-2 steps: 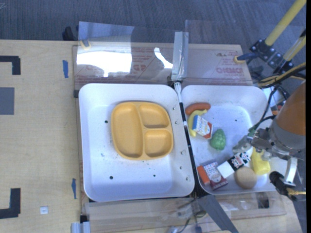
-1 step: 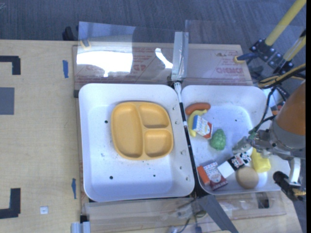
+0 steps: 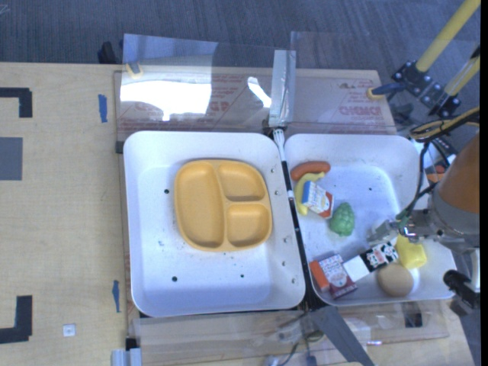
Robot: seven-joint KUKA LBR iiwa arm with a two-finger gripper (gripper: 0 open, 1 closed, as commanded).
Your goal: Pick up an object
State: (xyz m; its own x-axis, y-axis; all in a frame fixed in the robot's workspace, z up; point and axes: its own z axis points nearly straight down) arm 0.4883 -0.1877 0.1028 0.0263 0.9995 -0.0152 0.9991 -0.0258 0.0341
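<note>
The camera view, read from its lower edge upward, showed the right-hand shallow white bin holding a loose crowd of small things, with a red and white printed carton and a beige egg-shaped object lying closest. Just behind them sat a black and white patterned box and a yellow block-shaped toy, the two nearly touching. The tool hung directly above that pair at the end of the grey arm, and whether its fingers were spread or closed could not be told, nor was anything seen held between them. In my judgement the yellow toy or the patterned box was the likely target, and the danger lay in their closeness: a descending finger could land on the neighbour, or nudge both against the egg shape and shove them aside instead of gripping. The yellow toy looked smooth and rounded, so it might slip. Farther back lay a green knobbly vegetable toy, then a blue, white and yellow packet, and a red-orange sausage-shaped toy near the rear wall. The left-hand white bin held a yellow plastic divided plate, well apart from the tool, on the pale wooden counter.
</note>
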